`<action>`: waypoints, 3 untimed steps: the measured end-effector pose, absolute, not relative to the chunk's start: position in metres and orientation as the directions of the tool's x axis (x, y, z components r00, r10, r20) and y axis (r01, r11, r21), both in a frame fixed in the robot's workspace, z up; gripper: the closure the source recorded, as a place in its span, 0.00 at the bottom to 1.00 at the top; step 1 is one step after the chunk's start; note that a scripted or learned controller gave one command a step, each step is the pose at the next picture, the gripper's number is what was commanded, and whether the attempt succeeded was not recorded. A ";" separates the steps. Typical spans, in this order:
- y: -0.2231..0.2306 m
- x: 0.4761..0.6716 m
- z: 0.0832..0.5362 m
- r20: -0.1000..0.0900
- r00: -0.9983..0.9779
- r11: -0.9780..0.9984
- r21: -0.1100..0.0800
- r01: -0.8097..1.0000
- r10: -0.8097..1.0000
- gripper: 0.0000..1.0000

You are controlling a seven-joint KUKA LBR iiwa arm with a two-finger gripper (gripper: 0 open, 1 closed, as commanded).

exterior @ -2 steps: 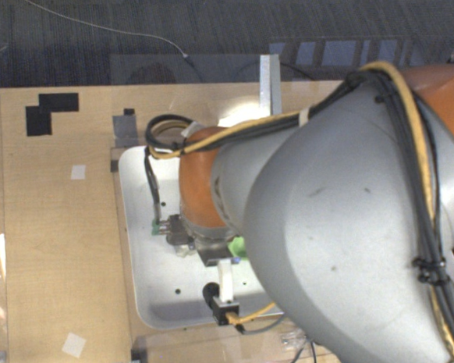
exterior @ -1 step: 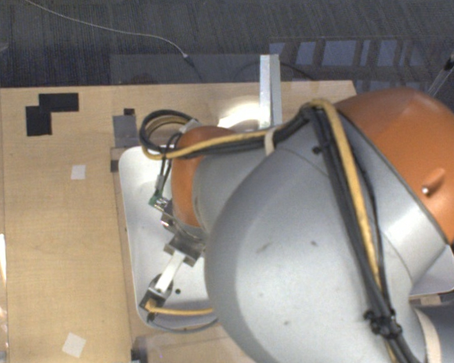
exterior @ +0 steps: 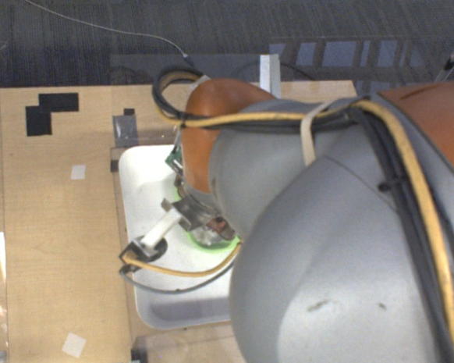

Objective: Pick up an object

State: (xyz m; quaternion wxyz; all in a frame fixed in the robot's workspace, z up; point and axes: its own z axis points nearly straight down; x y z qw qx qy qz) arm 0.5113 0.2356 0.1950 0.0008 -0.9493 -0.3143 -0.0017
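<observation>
- End effector (exterior: 203, 222), low over a white bin (exterior: 137, 184), sits near the middle of the frame; its body blocks the tips, so I cannot tell whether it is spread, closed or holding anything.
- Arm (exterior: 333, 239): by far the biggest thing in view, a grey bulk to the right of and below the end effector, with an orange band (exterior: 207, 123) just above it.
- Table (exterior: 52, 245): pale wood, stretching left of the end effector, with black marks near its top left corner.
- Bin: its bare white floor lies to the left of and below the end effector; the right part is covered by the arm.
- Cable (exterior: 183, 273): a yellow and black line loops from just left of the end effector, under it, and another run crosses the arm above it.
- Green object (exterior: 216, 246): a bright green edge peeks out right beneath the end effector, on the bin floor; most of it is hidden, so its shape is unclear.
</observation>
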 end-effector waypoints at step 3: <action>0.235 0.487 0.196 0.000 0.697 -0.697 -0.001 0.717 0.717 1.00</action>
